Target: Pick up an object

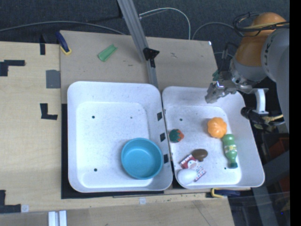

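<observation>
Currently the gripper (214, 94) hangs over the far edge of the right bin (249, 173); whether its jaws are parted cannot be told, and nothing shows between them. Nearest it lies the orange fruit (217, 127), right of centre, probably light, rigid and smooth, best gripped across its middle. Beside it, the green bottle (230, 150) lies flat, long axis far-to-near, cap end seemingly near.

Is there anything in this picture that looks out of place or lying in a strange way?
A small green piece lies alone on the bench board, outside both bins. In the right bin, the green bottle lies on its side. Nothing looks spilled or damaged.
</observation>
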`<state>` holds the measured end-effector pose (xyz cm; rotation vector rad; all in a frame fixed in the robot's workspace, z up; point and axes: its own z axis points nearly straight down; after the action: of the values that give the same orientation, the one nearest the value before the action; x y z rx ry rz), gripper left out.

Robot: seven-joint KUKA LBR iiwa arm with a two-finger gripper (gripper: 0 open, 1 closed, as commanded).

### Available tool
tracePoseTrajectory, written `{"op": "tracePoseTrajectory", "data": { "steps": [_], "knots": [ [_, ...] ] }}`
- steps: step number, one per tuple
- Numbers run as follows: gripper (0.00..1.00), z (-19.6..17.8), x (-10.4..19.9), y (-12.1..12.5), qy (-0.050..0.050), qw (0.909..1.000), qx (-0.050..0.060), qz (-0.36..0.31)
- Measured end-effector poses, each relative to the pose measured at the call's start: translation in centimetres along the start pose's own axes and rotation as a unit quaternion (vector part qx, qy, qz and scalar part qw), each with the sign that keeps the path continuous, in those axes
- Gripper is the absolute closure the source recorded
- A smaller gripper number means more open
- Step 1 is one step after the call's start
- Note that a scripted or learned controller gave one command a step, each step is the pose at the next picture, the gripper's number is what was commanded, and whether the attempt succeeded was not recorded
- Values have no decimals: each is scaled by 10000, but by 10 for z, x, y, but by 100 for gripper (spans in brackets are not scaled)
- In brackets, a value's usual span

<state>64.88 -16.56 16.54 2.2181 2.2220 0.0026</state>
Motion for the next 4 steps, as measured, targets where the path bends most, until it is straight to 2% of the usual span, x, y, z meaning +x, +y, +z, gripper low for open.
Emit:
{"op": "tracePoseTrajectory", "data": {
  "steps": [1,2,4],
  "knots": [
    [100,-53,0,1,-4,10000,-8,0],
    [100,-51,49,-27,6,10000,24,-14],
    [100,-62,152,-49,11,10000,22,-24]
  ]
}}
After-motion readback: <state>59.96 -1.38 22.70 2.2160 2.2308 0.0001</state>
